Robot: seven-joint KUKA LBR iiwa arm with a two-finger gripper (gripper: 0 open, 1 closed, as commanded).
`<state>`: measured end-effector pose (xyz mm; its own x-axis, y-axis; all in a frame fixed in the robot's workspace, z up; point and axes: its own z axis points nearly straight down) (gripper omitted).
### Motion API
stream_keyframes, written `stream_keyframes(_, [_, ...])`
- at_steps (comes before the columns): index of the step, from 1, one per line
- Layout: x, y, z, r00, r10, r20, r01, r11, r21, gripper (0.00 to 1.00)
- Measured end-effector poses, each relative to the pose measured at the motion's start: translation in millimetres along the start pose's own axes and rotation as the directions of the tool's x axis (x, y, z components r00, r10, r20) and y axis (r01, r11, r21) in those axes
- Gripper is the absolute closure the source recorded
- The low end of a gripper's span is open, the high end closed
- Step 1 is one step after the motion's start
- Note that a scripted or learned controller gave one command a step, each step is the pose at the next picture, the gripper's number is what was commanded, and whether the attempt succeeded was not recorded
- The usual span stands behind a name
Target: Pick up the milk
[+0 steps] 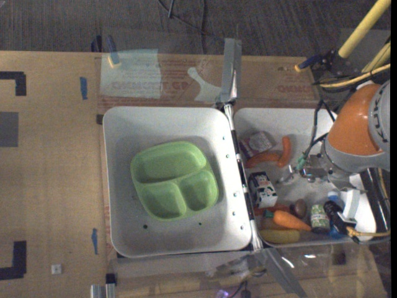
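Observation:
The milk (263,190) is a small white carton with black cow patches. It lies in the right bin (310,118) against the left wall, beside the divider. My gripper (294,174) hangs over the middle of the same bin, a short way to the right of the carton and slightly farther back. Nothing shows in its grasp. The arm's orange band (355,128) is above the bin's right side.
Around the milk lie two orange sausages (285,151), a packet (259,141), a carrot (290,220), a yellow piece (280,235), a green can (319,218) and a blue bottle (335,220). The left bin (118,135) holds a green divided plate (175,179).

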<state>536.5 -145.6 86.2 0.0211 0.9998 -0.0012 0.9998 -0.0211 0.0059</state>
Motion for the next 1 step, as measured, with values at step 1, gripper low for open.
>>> stream_keyframes(1, [-61.4,-18.6,0.0,0.999,-0.037,-0.009,0.037,0.999,0.002,0.0])
